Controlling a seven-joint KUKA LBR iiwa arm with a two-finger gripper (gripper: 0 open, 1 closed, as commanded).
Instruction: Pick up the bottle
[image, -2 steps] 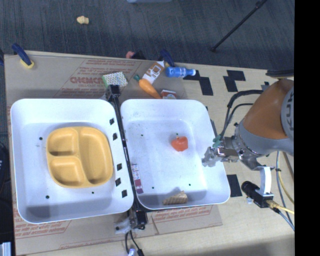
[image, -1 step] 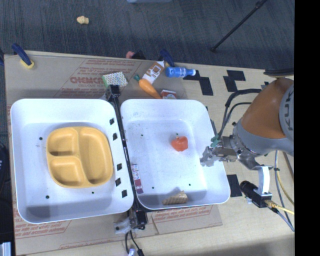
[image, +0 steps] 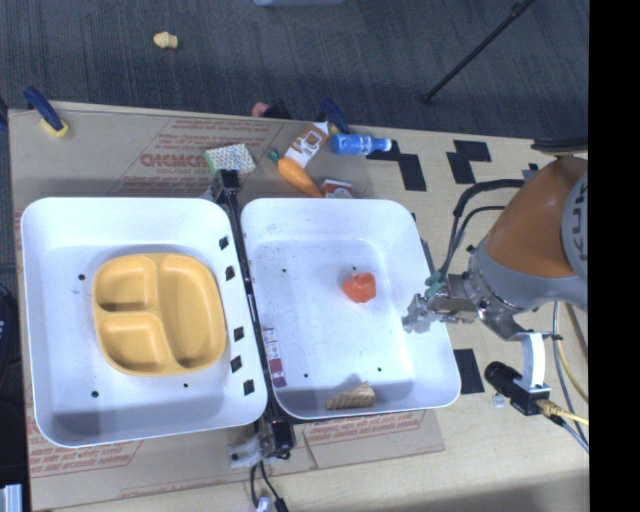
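Note:
A small blue bottle (image: 356, 145) lies on its side on the bench behind the right bin (image: 436, 352). Beside it to the left lies a white bottle with an orange label (image: 307, 146). My gripper (image: 421, 313) hangs over the right wall of the right bin, well in front of both bottles. The grey and orange arm (image: 535, 240) reaches in behind it from the right. Nothing shows under the gripper.
In the right bin sit a red-orange rounded item (image: 360, 287) and a brown piece (image: 350, 397) by the front wall. A yellow divided plate (image: 158, 311) fills the left bin (image: 40, 300). An orange carrot (image: 298, 177) and a green patterned packet (image: 229, 158) lie behind the bins.

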